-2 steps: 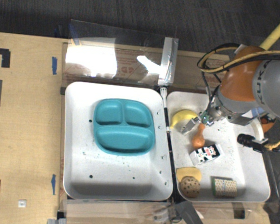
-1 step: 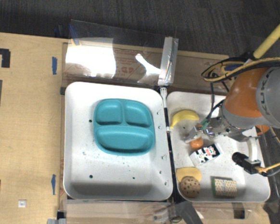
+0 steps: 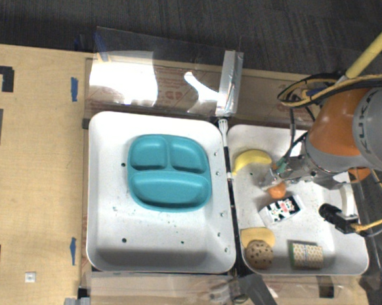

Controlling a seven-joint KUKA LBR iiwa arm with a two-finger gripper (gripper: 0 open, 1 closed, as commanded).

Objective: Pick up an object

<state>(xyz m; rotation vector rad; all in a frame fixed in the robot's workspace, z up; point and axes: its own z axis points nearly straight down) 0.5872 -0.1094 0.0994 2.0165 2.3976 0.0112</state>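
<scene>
- Nearest the camera, a tan perforated ball and a small patterned roll are lying along the near side of the right bin.
- Black-and-white card is sitting mid-bin, an orange object just beyond it.
- Yellow banana-like object is resting at the far left of that bin.
- Gripper is hovering by the orange object; how its jaws are standing, I cannot tell.
- Teal divided plate is occupying the left bin.
</scene>
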